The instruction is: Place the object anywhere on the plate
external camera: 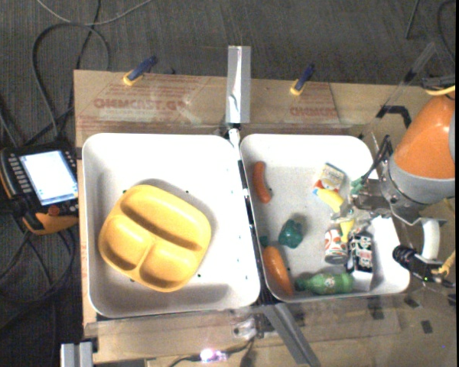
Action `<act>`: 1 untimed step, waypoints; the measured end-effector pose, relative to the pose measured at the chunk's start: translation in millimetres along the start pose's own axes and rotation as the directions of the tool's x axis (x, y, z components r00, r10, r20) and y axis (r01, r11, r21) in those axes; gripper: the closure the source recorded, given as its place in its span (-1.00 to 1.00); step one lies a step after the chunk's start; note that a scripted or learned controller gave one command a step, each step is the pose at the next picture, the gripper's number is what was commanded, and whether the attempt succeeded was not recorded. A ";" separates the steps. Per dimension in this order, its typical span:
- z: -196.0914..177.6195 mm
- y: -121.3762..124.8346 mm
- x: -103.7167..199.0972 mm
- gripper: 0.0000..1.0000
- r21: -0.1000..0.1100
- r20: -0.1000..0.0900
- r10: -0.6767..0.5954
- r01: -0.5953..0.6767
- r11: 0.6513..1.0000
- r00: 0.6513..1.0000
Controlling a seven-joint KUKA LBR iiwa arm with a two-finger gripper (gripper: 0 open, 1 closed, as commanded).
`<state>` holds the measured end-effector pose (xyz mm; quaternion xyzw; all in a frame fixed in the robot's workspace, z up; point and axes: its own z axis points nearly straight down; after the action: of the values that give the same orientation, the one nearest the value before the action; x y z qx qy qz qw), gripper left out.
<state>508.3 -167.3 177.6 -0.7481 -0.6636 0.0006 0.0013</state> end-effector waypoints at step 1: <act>0.0 0.0 0.0 -1.00 0.000 0.000 0.000 0.000 1.000 1.000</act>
<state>508.3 -167.3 177.6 -0.7481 -0.6636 0.0006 0.0012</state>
